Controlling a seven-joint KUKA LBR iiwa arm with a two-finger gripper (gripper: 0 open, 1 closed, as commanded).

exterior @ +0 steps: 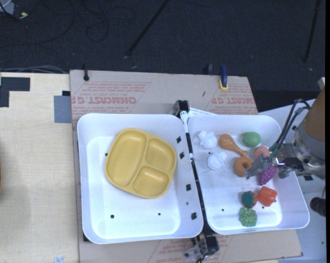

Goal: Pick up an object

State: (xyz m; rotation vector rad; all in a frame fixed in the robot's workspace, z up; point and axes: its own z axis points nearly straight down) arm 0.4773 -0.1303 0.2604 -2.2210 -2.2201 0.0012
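Reaching in from the right, the arm is low over the right bin; the grasp looks like the step in hand.

Left to right:
- Left bin [94,212]: a yellow divided plate [141,162], tilted askew, well apart from the action.
- Right bin [294,218]: two white lumps [208,141] near the centre divider, then an orange-tan spoon-shaped toy [234,148], a green round piece [251,138] toward the far wall, a dark green piece [248,199] with a lighter green broccoli-like piece [248,217] just below it, and a red pepper-like toy [267,195].
- Likely target: a purple toy, grape-like [267,174], just beside a pinkish piece [261,153] and near the curled end of the spoon-shaped toy.
- Pincer [263,167]: dark fingers sit right at the purple toy; too small and cluttered to tell whether they are spread or closed, or whether the toy lies between them.

Judgement on doing it well: the cluster is tight, so the fingers should straddle the purple toy alone, clear of the pink piece and the spoon-shaped toy's end. Close squarely across its narrow side, then lift straight up and slowly. Risk: a rounded toy squirting out sideways, or a neighbour being dragged along the worktop bin floor.
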